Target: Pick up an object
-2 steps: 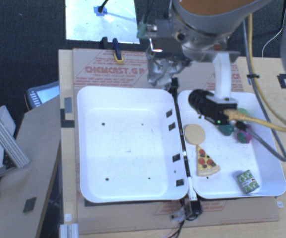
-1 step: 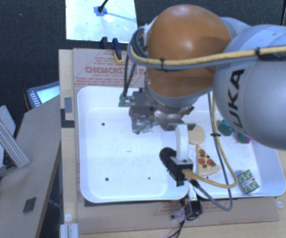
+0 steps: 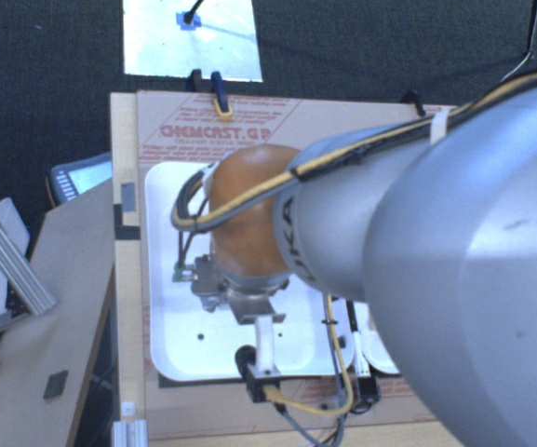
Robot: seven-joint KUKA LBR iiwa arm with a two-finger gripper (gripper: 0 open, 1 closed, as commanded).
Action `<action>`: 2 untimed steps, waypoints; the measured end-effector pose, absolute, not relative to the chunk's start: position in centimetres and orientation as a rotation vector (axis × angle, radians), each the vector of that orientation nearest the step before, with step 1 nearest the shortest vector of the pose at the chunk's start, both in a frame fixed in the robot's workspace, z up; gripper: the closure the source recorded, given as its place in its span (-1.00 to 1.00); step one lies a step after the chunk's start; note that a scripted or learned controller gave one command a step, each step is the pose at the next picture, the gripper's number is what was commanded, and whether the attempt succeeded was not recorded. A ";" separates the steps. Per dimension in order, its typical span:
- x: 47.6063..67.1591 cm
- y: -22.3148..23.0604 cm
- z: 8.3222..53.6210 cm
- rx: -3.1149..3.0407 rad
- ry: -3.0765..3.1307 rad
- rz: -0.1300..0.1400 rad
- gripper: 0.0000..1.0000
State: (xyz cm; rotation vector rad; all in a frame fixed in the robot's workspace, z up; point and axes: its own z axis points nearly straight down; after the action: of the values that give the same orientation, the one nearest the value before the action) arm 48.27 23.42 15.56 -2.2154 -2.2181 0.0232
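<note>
I watch from my remote desk as the grey arm (image 3: 417,250) sweeps in from the right and covers most of the frame. Its orange band (image 3: 245,212) hangs over the left white bin (image 3: 161,250), and the hand (image 3: 214,285) sits just below the band, above the bin's floor. A sliver of the right bin (image 3: 384,347) shows under the arm. Both bins rest on a brown sheet (image 3: 249,119) printed in red. A yellow-tipped clamp (image 3: 220,96) grips its far edge on the counter (image 3: 124,138).
</note>
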 end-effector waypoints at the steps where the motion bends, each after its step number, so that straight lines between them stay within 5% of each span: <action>1: 48.6 21.4 8.0 -2.222 -2.219 0.003 1.00; 2: 53.6 23.2 22.7 -2.222 -2.231 -0.028 1.00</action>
State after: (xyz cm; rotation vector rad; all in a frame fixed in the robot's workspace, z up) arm 53.58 23.17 22.71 -2.2221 -2.2314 -0.0283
